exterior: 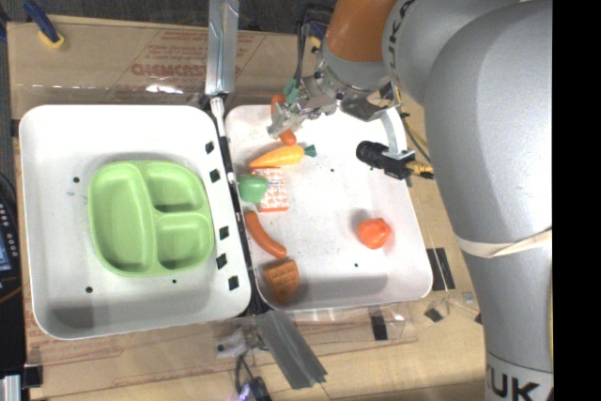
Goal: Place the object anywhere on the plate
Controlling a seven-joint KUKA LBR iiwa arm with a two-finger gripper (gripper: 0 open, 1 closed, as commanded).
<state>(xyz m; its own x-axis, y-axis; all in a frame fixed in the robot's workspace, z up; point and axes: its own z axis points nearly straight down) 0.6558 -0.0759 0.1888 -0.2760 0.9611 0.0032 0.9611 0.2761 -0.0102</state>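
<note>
Arm (441, 61) reaches down over right bin (399, 263); jaws' state seemingly indiscernible.

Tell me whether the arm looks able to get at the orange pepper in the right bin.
Probably yes: the orange pepper lies alone on bare bin floor, with nothing over it, below the hand.

Arm (451, 61) is reaching in from the right, hand (289, 115) hovering at the right bin's (404, 230) back-left corner, just above the carrot (278, 157). Green plate (150, 216) is sitting in the left bin (47, 202). Right bin is also holding a green ball (252, 189), sausage (265, 236), brown block (282, 277) and orange pepper (375, 233).
</note>
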